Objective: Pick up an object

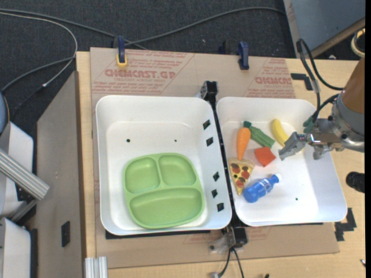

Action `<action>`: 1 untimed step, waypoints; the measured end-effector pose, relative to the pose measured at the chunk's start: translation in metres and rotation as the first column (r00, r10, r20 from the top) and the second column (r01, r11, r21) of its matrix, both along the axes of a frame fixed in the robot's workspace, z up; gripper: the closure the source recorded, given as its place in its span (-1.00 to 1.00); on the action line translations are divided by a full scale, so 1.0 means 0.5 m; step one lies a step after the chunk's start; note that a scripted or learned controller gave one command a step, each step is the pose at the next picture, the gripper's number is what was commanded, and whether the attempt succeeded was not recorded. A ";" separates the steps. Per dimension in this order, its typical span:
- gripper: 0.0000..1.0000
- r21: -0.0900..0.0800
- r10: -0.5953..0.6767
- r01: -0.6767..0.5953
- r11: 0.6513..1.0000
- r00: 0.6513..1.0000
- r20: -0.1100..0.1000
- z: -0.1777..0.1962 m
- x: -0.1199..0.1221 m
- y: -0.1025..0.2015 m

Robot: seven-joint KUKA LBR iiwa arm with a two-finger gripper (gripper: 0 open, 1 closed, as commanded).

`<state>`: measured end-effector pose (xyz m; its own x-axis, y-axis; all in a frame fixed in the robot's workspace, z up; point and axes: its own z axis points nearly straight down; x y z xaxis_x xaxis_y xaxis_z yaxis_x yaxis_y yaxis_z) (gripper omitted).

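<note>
Over the right bin [324, 210] the gripper [291, 146] hung, fingers apart, holding nothing; approach step. Nearest objects were the red block [265, 156] and banana [279, 131] just left. Next move looked like descent onto one, then closing

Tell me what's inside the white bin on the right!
The right-hand shallow white bin holds an orange toy carrot, a green piece, a yellow banana-like toy, a red block, a pizza slice and a blue bottle. Nothing visibly hides beneath them.
</note>
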<state>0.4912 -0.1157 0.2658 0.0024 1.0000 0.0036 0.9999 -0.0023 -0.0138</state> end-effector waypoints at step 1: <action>-1.00 -0.002 0.003 -0.003 1.000 1.000 0.012 0.011 0.004 0.001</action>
<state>0.4933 -0.1153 0.2713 -0.0008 1.0000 0.0018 1.0000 0.0008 -0.0016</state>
